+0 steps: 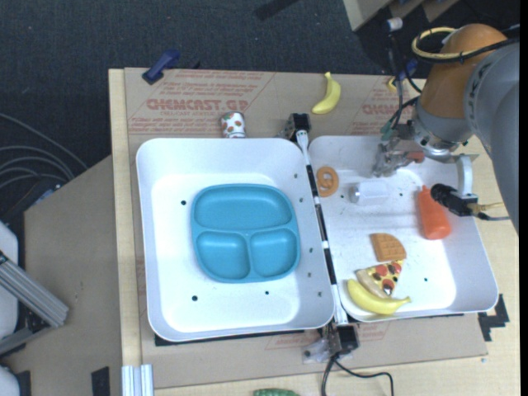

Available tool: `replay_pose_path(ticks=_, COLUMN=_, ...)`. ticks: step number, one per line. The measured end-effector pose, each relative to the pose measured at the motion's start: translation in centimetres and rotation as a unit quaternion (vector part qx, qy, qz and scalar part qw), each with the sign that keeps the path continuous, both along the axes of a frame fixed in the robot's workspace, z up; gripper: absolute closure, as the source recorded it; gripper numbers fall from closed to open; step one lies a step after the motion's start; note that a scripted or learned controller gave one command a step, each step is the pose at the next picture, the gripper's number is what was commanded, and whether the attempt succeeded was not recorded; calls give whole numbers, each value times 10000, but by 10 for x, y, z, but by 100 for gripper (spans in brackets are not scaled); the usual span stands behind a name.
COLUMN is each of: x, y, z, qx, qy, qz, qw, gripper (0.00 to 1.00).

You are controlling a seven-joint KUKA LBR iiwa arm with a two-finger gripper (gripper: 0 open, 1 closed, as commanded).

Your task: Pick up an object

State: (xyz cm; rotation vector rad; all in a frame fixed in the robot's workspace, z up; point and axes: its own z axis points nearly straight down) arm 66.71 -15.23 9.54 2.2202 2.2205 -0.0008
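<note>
We see two shallow white plastic bins side by side on a cardboard-covered bench (198, 106). The left bin (157, 221) carries a light blue three-compartment plastic plate (245, 230) near its middle. The right bin (462, 262) carries the toy food.

In the right bin, a small brown pretzel-shaped toy (327, 181) lies at about nine o'clock, close to the divider between the bins. Just beside it, towards the bin's middle, is a clear plastic item with a grey cap (371, 193); we cannot tell exactly what it is. An orange carrot-like plastic piece (433, 217) lies at about three o'clock. A tan, cracker-like slab (387, 247) sits below centre, and at six o'clock a yellow plastic banana (375, 299) rests just beside a pizza slice toy (385, 276), the two touching.

The grey arm with its orange band (458, 64) comes in at one o'clock, and its two-finger gripper (389, 160) hangs over the top of the right bin, above the clear item. We cannot tell how its claw stands, and we see nothing held in it.

Outside the bins, at twelve o'clock on the cardboard, lie a second yellow banana (327, 96) and a small red-and-white patterned can (233, 124). A dark blue clip-like object (160, 67) sits at the cardboard's top left corner.
</note>
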Motion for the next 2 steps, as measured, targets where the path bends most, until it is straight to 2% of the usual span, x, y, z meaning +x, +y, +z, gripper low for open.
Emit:
replay_pose_path(ticks=1, x=0, y=0, z=0, qx=-1, qy=2, qz=0, qw=10000, gripper=0)
replay_pose_path(ticks=2, x=-1, y=-15, z=-11, qx=-1, qy=0, qz=-5, qw=10000, gripper=0)
